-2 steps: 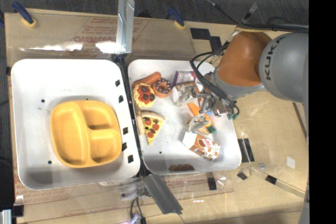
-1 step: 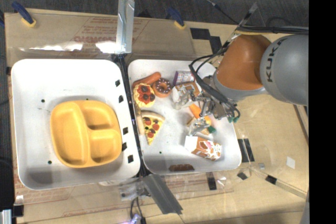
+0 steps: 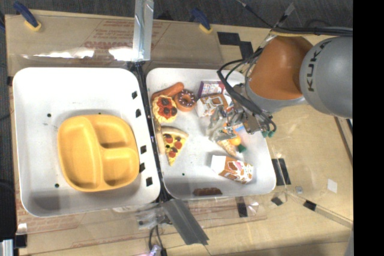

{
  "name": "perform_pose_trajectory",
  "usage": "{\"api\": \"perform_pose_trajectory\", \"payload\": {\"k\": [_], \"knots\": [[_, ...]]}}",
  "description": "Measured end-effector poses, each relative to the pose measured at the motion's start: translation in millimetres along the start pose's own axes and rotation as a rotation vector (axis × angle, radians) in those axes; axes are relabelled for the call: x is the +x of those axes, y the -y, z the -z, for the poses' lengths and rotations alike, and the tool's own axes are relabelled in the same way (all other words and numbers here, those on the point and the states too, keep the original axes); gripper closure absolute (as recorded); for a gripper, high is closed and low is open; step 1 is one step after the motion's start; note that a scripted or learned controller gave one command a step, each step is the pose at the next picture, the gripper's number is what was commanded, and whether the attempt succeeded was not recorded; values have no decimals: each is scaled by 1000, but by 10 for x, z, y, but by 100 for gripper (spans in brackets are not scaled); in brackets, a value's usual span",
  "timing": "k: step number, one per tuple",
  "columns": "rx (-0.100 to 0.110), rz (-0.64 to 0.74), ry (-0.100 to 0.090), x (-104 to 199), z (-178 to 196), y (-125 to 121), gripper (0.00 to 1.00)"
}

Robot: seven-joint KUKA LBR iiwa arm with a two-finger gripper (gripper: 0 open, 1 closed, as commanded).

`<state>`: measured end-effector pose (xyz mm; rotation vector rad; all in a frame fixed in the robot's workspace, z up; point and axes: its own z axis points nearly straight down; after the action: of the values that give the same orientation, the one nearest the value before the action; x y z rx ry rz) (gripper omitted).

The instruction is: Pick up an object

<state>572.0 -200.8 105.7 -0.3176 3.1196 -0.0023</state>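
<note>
The right bin [image 3: 198, 183] holds several toy foods. A sausage [image 3: 170, 90], a donut [image 3: 185, 100] and a round pizza [image 3: 164, 108] lie at its upper left, with a pizza slice [image 3: 173, 144] below them. A brown and white carton [image 3: 233, 169] lies at the lower right, and a purple packet [image 3: 210, 89] sits near the top. My gripper [image 3: 231, 123] is down in the right half of this bin, among a cluster of small items [image 3: 230, 144] that it partly hides. The grey arm and its orange band [image 3: 277, 69] reach in from the right.
A yellow divided tray [image 3: 98, 151] fills the middle of the left bin [image 3: 30, 105]. A small brown piece [image 3: 207, 192] lies by the right bin's front wall. Black cables [image 3: 231, 69] loop off the wrist over the bin's top right corner. Tape strips and clamps edge the cardboard bench.
</note>
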Motion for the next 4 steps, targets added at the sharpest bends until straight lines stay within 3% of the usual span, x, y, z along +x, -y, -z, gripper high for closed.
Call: {"api": "perform_pose_trajectory", "payload": {"k": [1,2,3,4], "knots": [[4,-95,6,-293,1039,169,100],[0,-159,-3,-833,1073,259,100],[3,-164,3,-840,1834,270,100],[-1,28,-4,-839,1751,250,100]]}}
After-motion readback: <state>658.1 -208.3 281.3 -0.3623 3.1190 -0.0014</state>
